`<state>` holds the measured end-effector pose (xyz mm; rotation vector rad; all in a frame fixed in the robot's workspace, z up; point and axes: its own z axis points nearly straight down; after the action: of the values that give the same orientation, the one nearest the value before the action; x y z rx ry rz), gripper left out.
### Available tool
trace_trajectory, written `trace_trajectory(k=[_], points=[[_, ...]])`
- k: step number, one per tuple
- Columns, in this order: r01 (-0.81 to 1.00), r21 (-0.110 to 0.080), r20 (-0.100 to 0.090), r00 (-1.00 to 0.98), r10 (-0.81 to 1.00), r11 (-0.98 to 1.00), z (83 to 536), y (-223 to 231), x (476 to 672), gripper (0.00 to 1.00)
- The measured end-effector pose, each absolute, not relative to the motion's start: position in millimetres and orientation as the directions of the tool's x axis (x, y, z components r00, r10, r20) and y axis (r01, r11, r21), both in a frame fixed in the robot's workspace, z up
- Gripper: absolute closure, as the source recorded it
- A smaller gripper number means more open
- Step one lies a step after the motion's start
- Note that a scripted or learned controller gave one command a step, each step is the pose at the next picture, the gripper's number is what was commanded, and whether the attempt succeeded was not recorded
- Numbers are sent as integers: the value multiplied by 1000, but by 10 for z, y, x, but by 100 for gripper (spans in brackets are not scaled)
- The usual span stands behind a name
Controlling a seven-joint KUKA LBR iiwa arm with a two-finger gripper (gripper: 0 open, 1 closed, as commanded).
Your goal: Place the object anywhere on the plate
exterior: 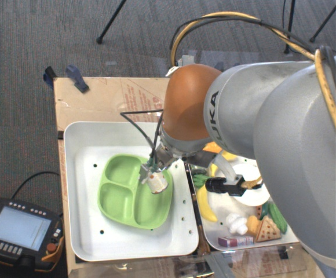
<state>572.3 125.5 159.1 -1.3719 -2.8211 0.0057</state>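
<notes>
Gripper (154, 172) is seen over the right edge of the plate (121, 198), fingers closed on a small cylindrical object (156, 182), whitish with a brown end. The object is held low, at or just above the plate's right-hand compartment; contact with the plate cannot be told. Judged: the placing step is nearly done, only release is left, and the position above the compartment makes a drop likely to land inside the rim. Since the object is round, a roll toward the plate's right edge is possible on release.

Plate is lying in the left bin (81, 155), shifted toward that bin's right edge, presumably so it is within easy reach of the arm (260, 126).

Counts: two bins; one plate, three compartments; one held object. The right bin (211, 236) holds the spare items: one banana (206, 204), one wedge-shaped toy (267, 230), one small box (235, 242), a white lump (235, 222), some green pieces; the rest is hidden under the arm, so no full count is given.
</notes>
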Motion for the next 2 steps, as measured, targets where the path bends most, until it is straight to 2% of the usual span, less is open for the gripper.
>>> trace_trajectory(k=[1, 2], points=[[497, 3, -4, -868, 497, 868, 3045, 1206, 5204, 100], [349, -2, 2, -937, 349, 937, 3007, 1045, 4926, 100]])
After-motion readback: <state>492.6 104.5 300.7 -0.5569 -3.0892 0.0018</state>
